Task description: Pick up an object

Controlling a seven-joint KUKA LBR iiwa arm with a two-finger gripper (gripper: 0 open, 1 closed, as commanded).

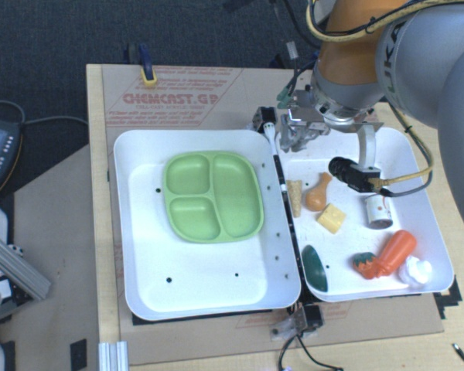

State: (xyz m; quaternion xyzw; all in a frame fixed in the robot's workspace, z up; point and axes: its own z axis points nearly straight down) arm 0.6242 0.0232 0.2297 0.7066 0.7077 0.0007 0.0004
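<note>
My gripper (295,135) hangs over the far left corner of the right bin (425,207), close to the divider between the bins, and I see nothing in it. Below it in that bin lie a tan stick (295,198), an orange-brown pear-shaped piece (319,193) and a yellow cheese wedge (332,219). Further right are a small silver can (378,212), an orange carrot (388,255) with a green top and a white lump (416,270). A dark green oval piece (314,267) rests near the front left wall.
The left bin (139,246) holds a light green divided plate (214,196) towards its far side. The grey arm with its orange band (363,29) reaches in from the upper right, above the right bin's far edge.
</note>
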